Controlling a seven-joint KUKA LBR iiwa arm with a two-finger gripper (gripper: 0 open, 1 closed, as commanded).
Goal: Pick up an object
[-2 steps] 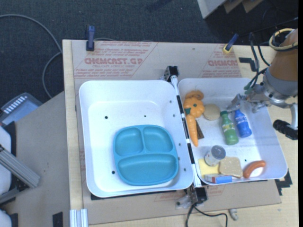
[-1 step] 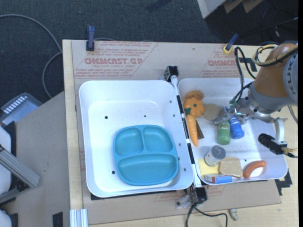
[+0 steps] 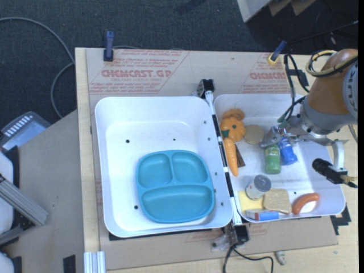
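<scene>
My gripper [image 3: 277, 139] reaches in from the right and hangs low over the upper middle of the right bin [image 3: 324, 104]. Right beneath its tip lie a green block [image 3: 273, 160] and a blue object [image 3: 288, 153], side by side; whether it touches either is unclear. A tan round piece [image 3: 253, 134] sits just to its left. Along the bin's left wall lie an orange plush toy [image 3: 233, 124] and a carrot [image 3: 231, 157].
The left bin [image 3: 114, 124] holds a blue divided plate [image 3: 174, 185]. At the right bin's front lie a grey disc [image 3: 261, 183], a yellow wedge [image 3: 247, 200], a slice of toast [image 3: 277, 199] and a red sausage [image 3: 305, 203]. A black part [image 3: 327, 171] juts in at the right.
</scene>
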